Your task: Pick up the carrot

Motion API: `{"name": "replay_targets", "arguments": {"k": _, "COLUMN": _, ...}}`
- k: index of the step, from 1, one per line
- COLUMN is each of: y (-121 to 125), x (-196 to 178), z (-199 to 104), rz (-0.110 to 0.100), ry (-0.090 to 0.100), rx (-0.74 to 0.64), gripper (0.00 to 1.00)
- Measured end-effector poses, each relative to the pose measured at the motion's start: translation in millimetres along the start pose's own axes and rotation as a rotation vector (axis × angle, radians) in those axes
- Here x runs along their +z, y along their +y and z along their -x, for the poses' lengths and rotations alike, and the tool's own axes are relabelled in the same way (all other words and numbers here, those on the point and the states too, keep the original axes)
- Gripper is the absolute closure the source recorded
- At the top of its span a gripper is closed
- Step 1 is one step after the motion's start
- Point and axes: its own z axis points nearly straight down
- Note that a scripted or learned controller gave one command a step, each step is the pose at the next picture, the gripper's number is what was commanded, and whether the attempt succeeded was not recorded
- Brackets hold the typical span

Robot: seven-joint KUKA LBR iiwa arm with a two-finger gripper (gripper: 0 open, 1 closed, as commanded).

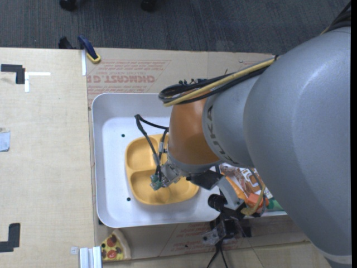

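One white bin [106, 166], one yellow divided tray [139, 172], one printed packet [251, 190]

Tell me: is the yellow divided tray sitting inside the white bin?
Yes, the yellow tray lies on the floor of the white bin, partly under the arm.

- Dark grey carpet floor [184, 21] is seen along the far edge.
- Black chair casters [68, 2] are seen at far left.
- A pale wooden surface [44, 166] is lit evenly, with flattened cardboard [128, 74] laid on it.
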Motion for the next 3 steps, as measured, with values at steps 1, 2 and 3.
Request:
{"name": "replay_targets", "arguments": {"k": 1, "y": 10, "x": -44, "z": -20, "rz": 0.0, "ry": -0.002, "rx": 0.179, "gripper": 1.0}}
{"name": "replay_targets", "arguments": {"k": 2, "y": 27, "x": -49, "z": -37, "rz": -0.004, "ry": -0.003, "rx": 0.663, "gripper": 1.0}}
{"name": "replay_targets", "arguments": {"k": 3, "y": 22, "x": -64, "z": -40, "rz": -0.002, "ry": -0.004, "rx": 1.093, "gripper": 1.0}}
